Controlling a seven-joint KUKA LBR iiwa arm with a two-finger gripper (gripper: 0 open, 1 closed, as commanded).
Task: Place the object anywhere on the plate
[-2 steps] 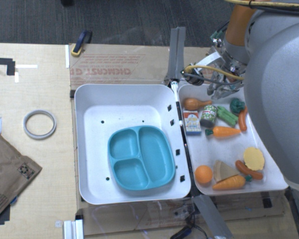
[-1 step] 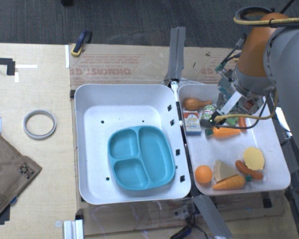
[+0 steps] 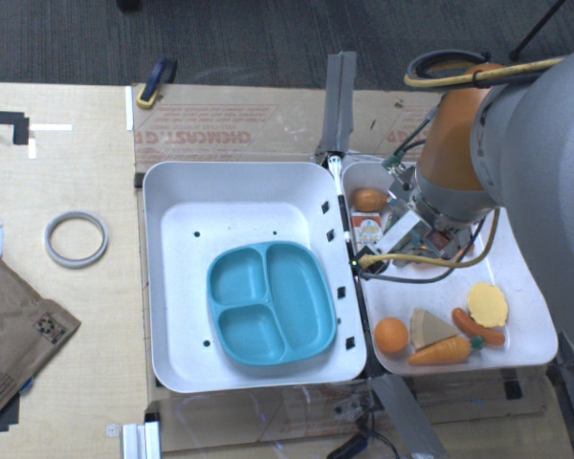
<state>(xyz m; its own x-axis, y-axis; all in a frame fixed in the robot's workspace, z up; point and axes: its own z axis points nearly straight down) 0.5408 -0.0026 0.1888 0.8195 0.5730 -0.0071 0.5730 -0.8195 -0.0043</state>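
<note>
Blue plate (image 3: 270,301) sits in the left bin (image 3: 172,199), three compartments, nothing on it. Over the right bin (image 3: 531,285) the gripper (image 3: 394,239) hangs low by the divider; can't tell how its fingers stand. A brown egg (image 3: 368,199) lies just up-left of it, and an orange ball (image 3: 391,335), carrot (image 3: 440,351), sausage (image 3: 476,325) and yellow round piece (image 3: 487,304) sit well below.
</note>
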